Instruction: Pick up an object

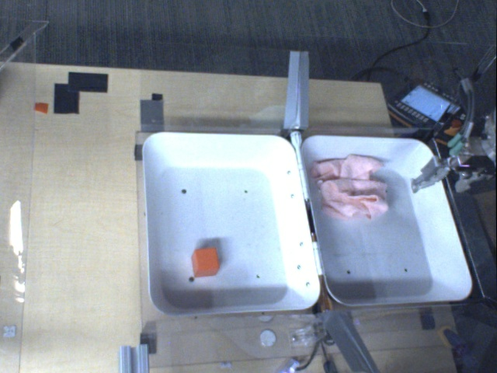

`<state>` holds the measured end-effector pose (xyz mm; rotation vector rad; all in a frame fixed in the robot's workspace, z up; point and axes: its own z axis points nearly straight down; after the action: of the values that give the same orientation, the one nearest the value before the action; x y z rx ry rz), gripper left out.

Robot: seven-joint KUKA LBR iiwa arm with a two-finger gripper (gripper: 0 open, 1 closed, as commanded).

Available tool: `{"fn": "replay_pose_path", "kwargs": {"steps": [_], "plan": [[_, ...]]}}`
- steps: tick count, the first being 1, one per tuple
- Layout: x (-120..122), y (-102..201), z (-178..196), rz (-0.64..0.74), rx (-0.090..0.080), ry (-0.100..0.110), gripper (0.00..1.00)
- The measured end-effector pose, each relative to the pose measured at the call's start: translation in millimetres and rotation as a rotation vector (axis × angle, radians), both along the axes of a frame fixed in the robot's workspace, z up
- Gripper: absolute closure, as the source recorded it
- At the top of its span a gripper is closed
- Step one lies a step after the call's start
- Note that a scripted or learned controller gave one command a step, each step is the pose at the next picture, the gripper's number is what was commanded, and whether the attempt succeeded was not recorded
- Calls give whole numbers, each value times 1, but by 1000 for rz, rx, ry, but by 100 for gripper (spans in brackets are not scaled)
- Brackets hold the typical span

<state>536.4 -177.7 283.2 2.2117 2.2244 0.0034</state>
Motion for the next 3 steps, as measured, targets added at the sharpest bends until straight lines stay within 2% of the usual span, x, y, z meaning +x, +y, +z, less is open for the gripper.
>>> {"fn": "replay_pose_path", "kwargs": {"steps": [1, 2, 3], "plan": [[14, 5, 56, -174, 1, -4, 0], [-3, 4, 120, -104, -1, -9, 0], [132, 39, 26, -194, 2, 2, 0]]}}
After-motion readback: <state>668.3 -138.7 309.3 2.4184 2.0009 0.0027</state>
